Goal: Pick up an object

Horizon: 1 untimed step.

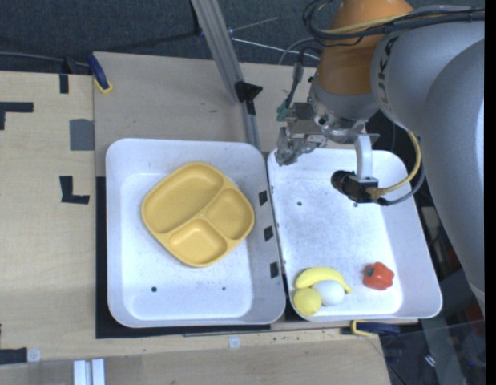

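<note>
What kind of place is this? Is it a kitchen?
Probably a robot lab, not a kitchen: a big arm hangs over two white bins holding a plastic yellow tray and toy fruit on a taped bench.

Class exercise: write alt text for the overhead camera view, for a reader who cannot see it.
A grey and orange robot arm holds its gripper above the far left corner of the right bin. A banana, two small round items and a red pepper lie along that bin's near edge; the left bin holds a yellow divided plate.
</note>
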Available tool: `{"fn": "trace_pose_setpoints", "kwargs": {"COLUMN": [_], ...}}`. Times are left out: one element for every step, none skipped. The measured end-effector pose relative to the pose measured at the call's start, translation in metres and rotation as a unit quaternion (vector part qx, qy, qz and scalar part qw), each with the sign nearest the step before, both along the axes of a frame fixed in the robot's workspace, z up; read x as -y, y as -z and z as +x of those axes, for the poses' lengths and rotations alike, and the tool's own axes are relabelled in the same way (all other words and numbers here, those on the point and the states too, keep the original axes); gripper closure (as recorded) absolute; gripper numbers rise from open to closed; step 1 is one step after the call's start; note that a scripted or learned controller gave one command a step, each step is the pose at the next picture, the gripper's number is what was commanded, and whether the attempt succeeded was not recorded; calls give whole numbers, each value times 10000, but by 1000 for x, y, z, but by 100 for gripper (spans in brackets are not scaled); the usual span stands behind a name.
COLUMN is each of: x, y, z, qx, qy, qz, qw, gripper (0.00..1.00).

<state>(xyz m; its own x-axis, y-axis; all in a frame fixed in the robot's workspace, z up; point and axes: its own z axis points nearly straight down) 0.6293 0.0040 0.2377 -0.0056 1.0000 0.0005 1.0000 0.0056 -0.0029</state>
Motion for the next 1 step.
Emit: {"fn": "trace_pose_setpoints", "kwargs": {"x": [-52], "y": [-4], "z": [-3], "qx": [6], "qy": [-7], "qz": [6], "qw": [10000], "gripper": [100]}}
